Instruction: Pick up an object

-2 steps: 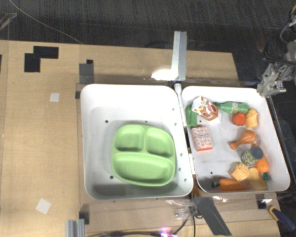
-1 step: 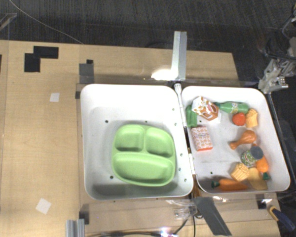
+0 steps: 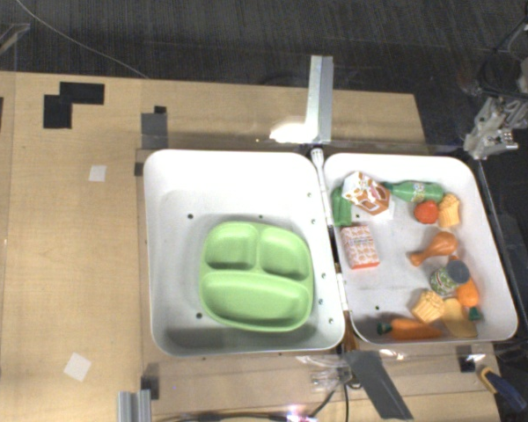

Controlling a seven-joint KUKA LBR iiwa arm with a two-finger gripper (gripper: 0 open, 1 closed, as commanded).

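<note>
Gripper hovering at two o'clock, beyond right bin; finger state: cannot tell. Toy food crowding bin; drumstick lying apart, likely easiest pick.

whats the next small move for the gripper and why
Probably swing the gripper left and forward over the right bin: it sits outside the bin's far right corner, and the toy food, such as the drumstick, lies inside.
</note>
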